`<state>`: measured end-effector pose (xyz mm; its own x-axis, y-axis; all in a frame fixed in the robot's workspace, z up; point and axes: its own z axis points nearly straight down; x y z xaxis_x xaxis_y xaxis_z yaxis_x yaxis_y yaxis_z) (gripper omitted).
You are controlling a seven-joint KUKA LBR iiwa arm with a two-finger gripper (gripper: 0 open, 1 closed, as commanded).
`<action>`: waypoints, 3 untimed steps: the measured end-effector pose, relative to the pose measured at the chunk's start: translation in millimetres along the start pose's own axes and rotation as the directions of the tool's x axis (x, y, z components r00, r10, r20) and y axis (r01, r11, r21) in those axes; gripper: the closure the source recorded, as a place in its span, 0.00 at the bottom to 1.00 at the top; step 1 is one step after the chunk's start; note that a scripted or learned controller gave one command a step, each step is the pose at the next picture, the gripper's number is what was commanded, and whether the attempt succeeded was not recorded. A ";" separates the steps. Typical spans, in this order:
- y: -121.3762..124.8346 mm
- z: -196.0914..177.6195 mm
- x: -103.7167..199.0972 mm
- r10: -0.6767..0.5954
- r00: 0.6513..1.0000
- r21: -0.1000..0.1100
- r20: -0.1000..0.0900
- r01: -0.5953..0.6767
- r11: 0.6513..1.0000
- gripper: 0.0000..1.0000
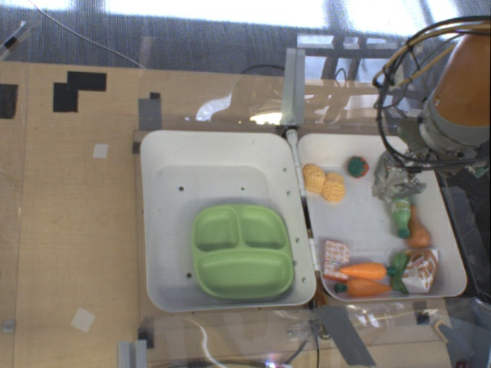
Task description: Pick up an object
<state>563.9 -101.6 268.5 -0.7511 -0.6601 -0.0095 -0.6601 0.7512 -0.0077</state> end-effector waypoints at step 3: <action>31.7 28.6 37.1 0.101 0.995 -0.004 -0.005 -0.101 0.995 1.00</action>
